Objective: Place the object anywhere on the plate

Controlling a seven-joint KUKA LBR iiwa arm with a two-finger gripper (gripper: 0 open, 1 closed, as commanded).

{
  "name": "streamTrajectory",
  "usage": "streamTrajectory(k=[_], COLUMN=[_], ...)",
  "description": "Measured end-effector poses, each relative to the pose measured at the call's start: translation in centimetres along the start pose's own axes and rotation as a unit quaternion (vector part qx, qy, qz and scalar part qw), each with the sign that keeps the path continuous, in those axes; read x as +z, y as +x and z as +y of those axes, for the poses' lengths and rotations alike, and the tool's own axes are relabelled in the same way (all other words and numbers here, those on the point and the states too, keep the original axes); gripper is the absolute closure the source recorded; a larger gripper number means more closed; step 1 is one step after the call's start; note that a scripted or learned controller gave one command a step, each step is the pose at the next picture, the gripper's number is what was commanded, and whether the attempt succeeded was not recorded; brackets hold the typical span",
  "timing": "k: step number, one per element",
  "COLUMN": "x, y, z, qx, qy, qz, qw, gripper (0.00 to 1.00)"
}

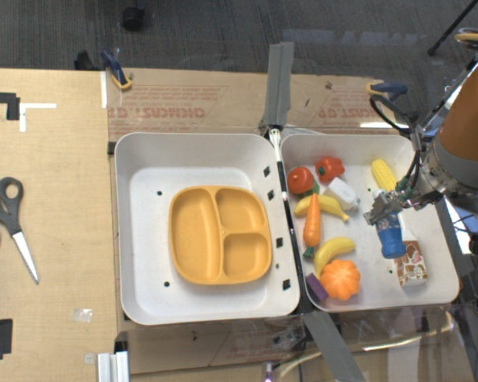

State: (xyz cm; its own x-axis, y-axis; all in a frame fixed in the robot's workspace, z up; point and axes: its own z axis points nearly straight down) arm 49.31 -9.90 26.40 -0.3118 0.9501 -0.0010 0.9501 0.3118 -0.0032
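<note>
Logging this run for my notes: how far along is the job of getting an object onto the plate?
Nothing looks done yet: the yellow three-compartment plate in the left white bin has nothing on it. In hand: the tool hovers over the right bin, just above the blue block. Left: grasp an object, carry it over, and set it on the plate.

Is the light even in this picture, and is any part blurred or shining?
Camera view: light soft and even; yellow plate sharp with faint shadow at its rim; mild sheen on the left bin; gripper slightly blurred over the blue object.
</note>
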Motion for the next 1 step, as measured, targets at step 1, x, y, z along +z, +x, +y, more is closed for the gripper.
streamTrajectory(k=[1], x=[7.36], y=[7.44], z=[3.43], qx=[-0.036], qy=[0.0], qz=[0.001], qw=[0.9993], gripper=[1.0])
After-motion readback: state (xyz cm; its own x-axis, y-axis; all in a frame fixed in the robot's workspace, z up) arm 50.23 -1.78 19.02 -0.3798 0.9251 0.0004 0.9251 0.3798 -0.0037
